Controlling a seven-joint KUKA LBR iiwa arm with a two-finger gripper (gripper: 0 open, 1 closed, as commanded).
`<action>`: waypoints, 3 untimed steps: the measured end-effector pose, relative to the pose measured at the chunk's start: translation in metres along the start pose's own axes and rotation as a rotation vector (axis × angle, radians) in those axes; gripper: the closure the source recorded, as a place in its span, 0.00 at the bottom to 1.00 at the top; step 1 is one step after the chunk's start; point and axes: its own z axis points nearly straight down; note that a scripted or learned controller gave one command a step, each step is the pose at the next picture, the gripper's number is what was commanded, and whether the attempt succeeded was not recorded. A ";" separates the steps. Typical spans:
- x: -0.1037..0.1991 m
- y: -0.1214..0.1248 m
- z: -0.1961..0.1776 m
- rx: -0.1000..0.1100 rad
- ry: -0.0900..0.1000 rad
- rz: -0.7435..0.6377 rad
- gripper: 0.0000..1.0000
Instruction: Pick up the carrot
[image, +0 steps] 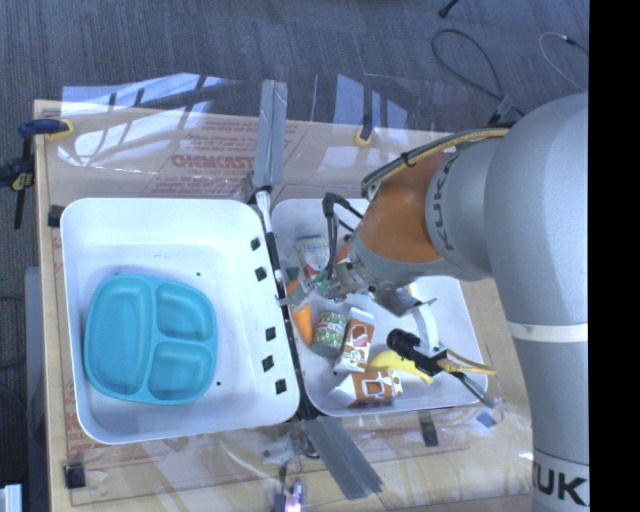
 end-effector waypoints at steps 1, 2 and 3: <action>0.006 -0.017 -0.002 -0.009 -0.008 -0.089 0.00; 0.004 -0.026 -0.003 -0.043 -0.013 -0.127 0.00; 0.003 -0.025 -0.004 -0.048 -0.013 -0.166 0.00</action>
